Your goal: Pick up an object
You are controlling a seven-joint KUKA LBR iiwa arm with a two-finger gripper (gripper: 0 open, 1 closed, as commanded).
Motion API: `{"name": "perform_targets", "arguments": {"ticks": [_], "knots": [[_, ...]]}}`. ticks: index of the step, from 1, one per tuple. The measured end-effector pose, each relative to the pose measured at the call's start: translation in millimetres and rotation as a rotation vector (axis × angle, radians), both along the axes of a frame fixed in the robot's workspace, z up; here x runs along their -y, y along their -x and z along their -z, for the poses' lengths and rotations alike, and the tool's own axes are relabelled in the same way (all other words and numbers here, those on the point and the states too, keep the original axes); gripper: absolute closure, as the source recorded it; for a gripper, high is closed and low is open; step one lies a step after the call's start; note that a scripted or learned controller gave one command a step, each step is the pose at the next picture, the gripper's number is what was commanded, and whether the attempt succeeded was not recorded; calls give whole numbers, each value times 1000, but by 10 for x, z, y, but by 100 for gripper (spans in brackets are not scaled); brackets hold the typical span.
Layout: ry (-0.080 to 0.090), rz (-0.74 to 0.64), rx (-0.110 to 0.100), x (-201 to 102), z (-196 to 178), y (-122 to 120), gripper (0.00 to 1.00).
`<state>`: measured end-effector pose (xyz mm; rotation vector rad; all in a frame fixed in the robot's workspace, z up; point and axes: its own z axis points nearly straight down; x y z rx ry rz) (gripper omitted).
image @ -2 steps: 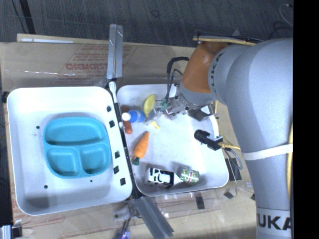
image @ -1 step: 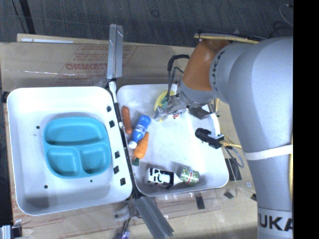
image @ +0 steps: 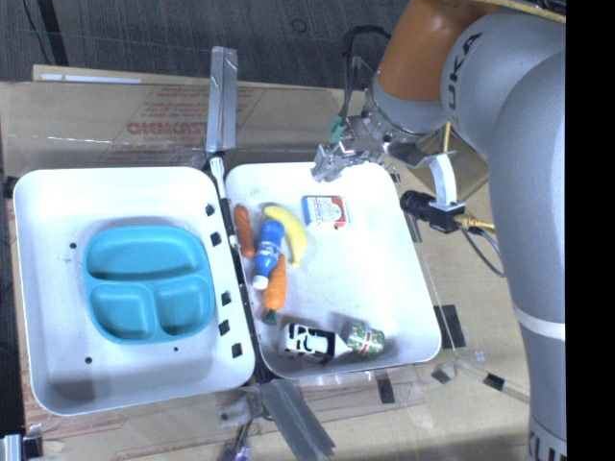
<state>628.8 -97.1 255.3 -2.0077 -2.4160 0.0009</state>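
The grey arm (image: 500, 161) reaches in from the right, and its tool (image: 329, 166) hangs above the far rim of the right bin (image: 408, 286), just beyond a small white carton (image: 324, 210) that lies flat with its long side across the bin; whether the tool is apart or together I cannot tell. The left bin (image: 38, 257) holds a blue divided tray (image: 149, 279). Along the right bin's left wall, all running roughly near-to-far, lie a banana (image: 289, 229), a blue-and-white bottle (image: 267, 251), a sausage (image: 244, 231) and a carrot (image: 275, 291), while a black-and-white box (image: 309, 341) and a green can (image: 365, 339) on its side lie at the near wall.
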Motion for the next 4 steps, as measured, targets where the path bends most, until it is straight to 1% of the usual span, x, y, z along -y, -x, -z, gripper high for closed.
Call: {"name": "perform_targets", "arguments": {"ticks": [1,2,3,4], "knots": [[0,0,-1,-1,2,1,0],[-1,-104,-4,251,1235,-126,0],[-1,-136,-2,46,1637,157,0],[0,-139,-4,49,1536,156,100]]}}
